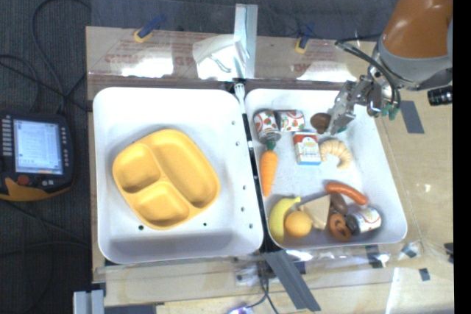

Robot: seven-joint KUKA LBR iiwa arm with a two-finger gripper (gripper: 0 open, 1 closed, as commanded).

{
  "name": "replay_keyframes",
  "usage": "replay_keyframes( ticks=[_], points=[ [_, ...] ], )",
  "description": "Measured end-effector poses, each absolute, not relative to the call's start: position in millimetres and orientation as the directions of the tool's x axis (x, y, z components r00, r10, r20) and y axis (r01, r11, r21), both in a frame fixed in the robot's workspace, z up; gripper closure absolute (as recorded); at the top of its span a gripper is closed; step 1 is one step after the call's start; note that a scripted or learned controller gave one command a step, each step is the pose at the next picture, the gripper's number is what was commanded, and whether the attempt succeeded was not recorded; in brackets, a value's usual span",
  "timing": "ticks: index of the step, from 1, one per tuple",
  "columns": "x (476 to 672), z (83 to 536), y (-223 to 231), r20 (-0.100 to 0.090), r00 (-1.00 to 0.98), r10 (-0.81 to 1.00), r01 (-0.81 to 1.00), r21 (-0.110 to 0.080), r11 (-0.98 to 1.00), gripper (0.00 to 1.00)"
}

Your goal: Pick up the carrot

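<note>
We see the bench [427,180] bearing two shallow white bins side by side. The left bin [125,110] holds a yellow divided tray [165,177] with three compartments, lying at a slant near the middle. The right bin [386,187] is crowded with toy food.

The grey arm [419,18] with its orange band reaches in from the right, and its gripper [340,121] hangs over the bin's upper right part, just beside a small brown item [319,120]. We cannot tell whether it is open or closed, and we see nothing held in it.

The carrot [268,168] lies along the right bin's left wall, close to the divider between the bins. It is orange, long and tapered, with a small green top at its upper end and its narrow tip pointing toward the lower edge. It sits well apart from the gripper.

Above the carrot lie two small cans [278,122] with red labels. To its right are a small red and white carton [307,148] and a pale croissant [336,151]. Below the carrot's tip we find a yellow banana [278,215] touching an orange fruit [298,224]. Further right lie a red sausage [346,192], a brown ring-shaped piece [339,226] and another can [366,220] on its side.
</note>
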State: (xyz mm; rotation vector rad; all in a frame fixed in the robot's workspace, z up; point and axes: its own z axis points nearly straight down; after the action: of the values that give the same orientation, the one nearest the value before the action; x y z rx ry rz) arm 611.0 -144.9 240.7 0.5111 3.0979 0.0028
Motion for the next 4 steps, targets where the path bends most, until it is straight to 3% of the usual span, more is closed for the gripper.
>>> replay_keyframes(
  ticks=[1,2,3,4],
  points=[
    [660.9,292,-131,-0.005,-0.950,0.311,0.311,0.001,0.950,1.00],
    [655.9,288,-176,-0.002,-0.943,0.334,0.334,-0.001,0.943,1.00],
    [581.4,201,-216,0.007,-0.922,0.386,0.386,-0.002,0.922,1.00],
    [574.7,248,-224,-0.004,-0.944,0.330,0.330,-0.002,0.944,1.00]
  ],
)
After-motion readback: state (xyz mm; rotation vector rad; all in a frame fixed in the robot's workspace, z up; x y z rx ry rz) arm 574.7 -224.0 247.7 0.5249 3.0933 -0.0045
